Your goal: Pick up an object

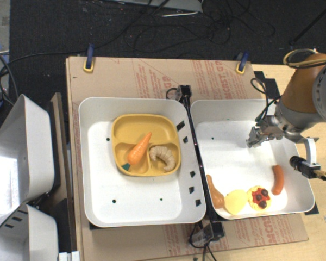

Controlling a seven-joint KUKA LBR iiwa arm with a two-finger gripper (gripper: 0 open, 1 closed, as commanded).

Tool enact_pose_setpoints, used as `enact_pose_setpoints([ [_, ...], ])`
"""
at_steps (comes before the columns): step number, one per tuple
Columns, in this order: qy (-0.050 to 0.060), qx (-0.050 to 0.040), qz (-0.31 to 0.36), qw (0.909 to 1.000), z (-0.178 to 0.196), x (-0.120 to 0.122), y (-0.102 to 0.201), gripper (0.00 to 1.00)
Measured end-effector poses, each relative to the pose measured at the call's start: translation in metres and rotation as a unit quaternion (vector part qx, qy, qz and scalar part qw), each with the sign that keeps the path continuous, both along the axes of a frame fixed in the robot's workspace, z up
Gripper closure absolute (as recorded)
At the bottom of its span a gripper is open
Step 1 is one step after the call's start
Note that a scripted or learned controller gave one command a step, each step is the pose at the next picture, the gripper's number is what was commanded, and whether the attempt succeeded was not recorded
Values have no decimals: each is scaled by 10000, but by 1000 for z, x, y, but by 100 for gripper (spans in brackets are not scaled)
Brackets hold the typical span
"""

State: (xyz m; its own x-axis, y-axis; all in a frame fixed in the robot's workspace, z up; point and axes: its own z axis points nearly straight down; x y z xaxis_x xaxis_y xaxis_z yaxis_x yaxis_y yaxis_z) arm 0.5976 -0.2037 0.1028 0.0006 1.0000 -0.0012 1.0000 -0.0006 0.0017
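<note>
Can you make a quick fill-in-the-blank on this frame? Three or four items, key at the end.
1. The yellow divided plate sits in the ____ bin.
2. The toy carrot lies on the plate next to a pale ____.
3. The sausage lies in the right bin near its ____ wall.
4. The tool hangs above the ____ bin.

Missing words: left; shrimp; right; right

Grey arm with orange band (309,86) enters from right, wrist bent downward; two-finger metal gripper (254,139) points left and down, finger state seemingly indistinct.
</note>
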Motion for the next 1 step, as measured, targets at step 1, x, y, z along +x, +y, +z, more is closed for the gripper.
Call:
enact_pose_setpoints([
  [1, -15, -2, 16, 10000, 63, 1, 2, 100],
])
